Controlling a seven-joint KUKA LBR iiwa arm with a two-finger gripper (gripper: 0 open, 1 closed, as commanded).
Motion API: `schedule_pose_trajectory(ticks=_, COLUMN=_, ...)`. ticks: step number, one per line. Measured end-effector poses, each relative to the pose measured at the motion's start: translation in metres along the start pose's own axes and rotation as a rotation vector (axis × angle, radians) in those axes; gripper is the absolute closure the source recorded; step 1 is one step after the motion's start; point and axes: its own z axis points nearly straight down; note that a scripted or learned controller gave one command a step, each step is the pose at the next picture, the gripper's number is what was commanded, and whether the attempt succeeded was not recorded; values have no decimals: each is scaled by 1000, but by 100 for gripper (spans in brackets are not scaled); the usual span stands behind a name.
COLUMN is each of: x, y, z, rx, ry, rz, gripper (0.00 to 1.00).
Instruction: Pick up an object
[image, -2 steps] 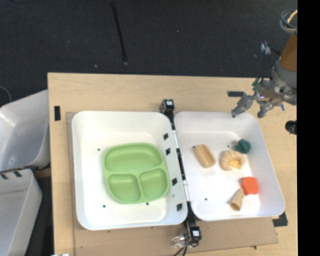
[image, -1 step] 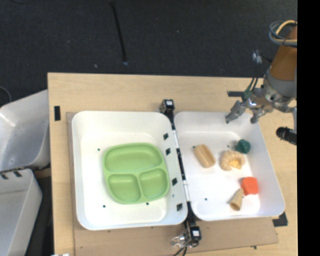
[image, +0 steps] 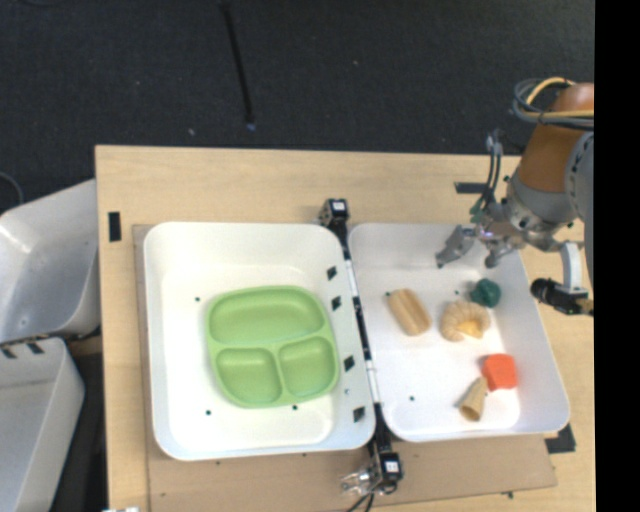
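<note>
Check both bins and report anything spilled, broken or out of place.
Nothing stands out. The green tray lies flat in the left bin. In the right bin, the bread stick, pastry, green ball, orange block and cone lie loose and intact. The claw hovers open above that bin's far edge.

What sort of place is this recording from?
Probably a robot lab picking bench: two white bins fixed on a wooden bench, toy food in one, and a gripper above.
</note>
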Motion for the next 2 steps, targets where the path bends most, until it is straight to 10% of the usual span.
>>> schedule_pose_trajectory(ticks=1, x=-1, y=0, z=43, rx=-3, ry=-1, rz=-2, gripper=0)
schedule_pose_trajectory(ticks=2, x=-3, y=2, z=28, rx=-10, ry=-5, rz=-4, gripper=100)
